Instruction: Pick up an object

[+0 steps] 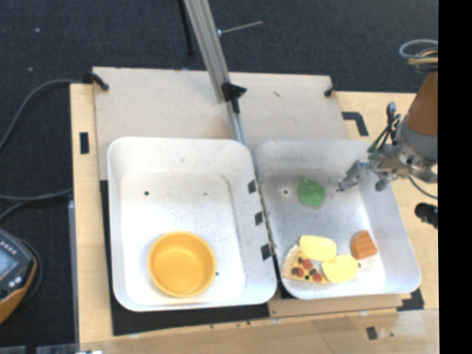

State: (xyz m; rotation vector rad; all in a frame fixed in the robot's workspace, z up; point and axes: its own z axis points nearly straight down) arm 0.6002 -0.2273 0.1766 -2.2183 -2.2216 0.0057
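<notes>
The right bin (383,220) holds a green lumpy object (311,192) near its middle, two yellow pieces (318,247) (340,269), a pizza-slice toy (301,268) and a small orange-brown item (363,245) toward the front. A yellow bowl (181,263) sits at the front of the left bin (133,168). My gripper (366,181) hangs over the right bin's far right part, to the right of the green object and apart from it. Its two fingers are spread open with nothing between them.
A slanted metal pole (210,43) rises from behind the bins, ending at a black clamp (233,92) near their shared back corner. The bins' inner walls meet in the middle. A cable (29,102) and a device (11,268) lie off the bench's left side.
</notes>
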